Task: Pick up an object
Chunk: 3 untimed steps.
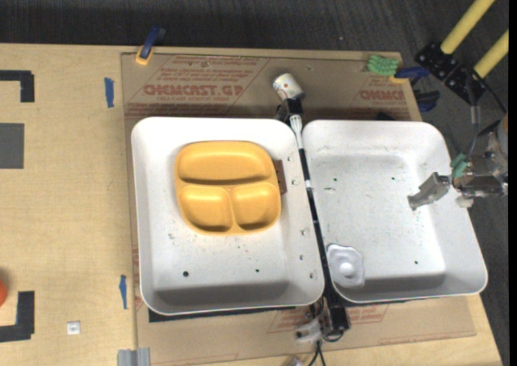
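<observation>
Yellow divided tray [228, 186] is seen lying flat in the left bin [153, 219], well apart from the gripper [426, 192]; the jaws are held over the right bin's [388, 219] right side; their spread cannot be told.

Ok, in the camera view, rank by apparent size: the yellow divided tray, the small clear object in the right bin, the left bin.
1. left bin
2. yellow divided tray
3. small clear object, lower-left corner of the right bin
</observation>
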Each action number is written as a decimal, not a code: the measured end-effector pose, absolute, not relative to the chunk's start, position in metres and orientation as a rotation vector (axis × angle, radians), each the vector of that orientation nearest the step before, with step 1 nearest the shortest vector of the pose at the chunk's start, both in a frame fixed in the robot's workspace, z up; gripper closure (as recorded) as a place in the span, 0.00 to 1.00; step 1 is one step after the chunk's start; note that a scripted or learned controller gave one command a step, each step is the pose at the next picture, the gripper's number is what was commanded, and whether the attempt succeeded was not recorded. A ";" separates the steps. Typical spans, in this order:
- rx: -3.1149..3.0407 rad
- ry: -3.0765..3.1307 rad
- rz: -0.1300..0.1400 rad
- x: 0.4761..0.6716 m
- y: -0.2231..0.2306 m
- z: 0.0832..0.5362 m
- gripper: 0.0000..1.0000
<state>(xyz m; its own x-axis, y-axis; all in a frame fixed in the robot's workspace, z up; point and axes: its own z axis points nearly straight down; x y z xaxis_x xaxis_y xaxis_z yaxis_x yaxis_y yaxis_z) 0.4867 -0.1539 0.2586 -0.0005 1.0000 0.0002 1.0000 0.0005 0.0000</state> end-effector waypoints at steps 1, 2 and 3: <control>-2.035 -2.392 0.000 0.506 -0.127 0.130 0.00; -2.032 -2.398 -0.001 0.565 -0.166 0.139 0.00; -1.802 -2.578 -0.002 0.635 -0.187 0.085 0.00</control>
